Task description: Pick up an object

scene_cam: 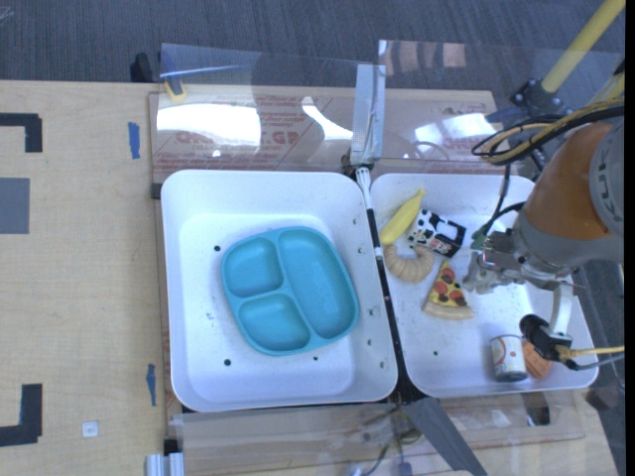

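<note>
In the right bin (437,370) lie a yellow banana-like toy (401,217), a black-and-white patterned piece (437,233), a tan ring-shaped pastry toy (408,263) and a pizza slice toy (448,296). A small white can (508,357) stands near the bin's front right corner, with something orange (537,364) against it. My gripper (480,270) hangs low over the right bin, just right of the pizza slice and apart from it. I see nothing held in it.
The left bin (189,266) holds a blue divided plate (288,288). A raised divider (377,266) separates the two bins. Clear plastic panels (258,107) stand behind them. The arm's orange band (575,181) sits above the right bin's far side.
</note>
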Controlling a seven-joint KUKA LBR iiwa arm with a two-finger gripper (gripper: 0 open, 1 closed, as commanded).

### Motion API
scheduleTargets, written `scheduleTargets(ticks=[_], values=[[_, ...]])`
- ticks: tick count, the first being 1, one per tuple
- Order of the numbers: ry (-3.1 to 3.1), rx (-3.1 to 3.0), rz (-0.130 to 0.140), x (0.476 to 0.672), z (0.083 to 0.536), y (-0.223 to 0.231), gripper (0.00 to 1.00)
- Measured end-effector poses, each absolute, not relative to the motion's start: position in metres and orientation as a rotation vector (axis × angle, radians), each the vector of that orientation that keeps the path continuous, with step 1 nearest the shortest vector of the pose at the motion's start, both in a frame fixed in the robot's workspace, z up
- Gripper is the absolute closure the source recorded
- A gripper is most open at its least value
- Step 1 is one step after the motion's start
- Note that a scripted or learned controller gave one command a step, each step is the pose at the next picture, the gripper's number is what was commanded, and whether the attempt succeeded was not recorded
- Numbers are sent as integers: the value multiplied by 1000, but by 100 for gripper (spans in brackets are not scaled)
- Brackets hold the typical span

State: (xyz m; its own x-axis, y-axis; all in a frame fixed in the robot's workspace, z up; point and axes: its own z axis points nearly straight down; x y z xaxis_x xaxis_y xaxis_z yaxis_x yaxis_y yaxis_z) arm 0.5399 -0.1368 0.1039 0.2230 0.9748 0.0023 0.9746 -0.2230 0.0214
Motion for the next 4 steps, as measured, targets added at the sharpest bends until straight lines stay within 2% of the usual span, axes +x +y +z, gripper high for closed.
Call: scheduleTargets(ticks=[1, 2, 3, 4], values=[[1950, 2447, 21, 539, 103, -137, 0], [2022, 2386, 14, 536, 92, -104, 0], [2022, 2386, 23, 538, 103, -102, 100], [1777, 2590, 6, 538, 186, -20, 100]])
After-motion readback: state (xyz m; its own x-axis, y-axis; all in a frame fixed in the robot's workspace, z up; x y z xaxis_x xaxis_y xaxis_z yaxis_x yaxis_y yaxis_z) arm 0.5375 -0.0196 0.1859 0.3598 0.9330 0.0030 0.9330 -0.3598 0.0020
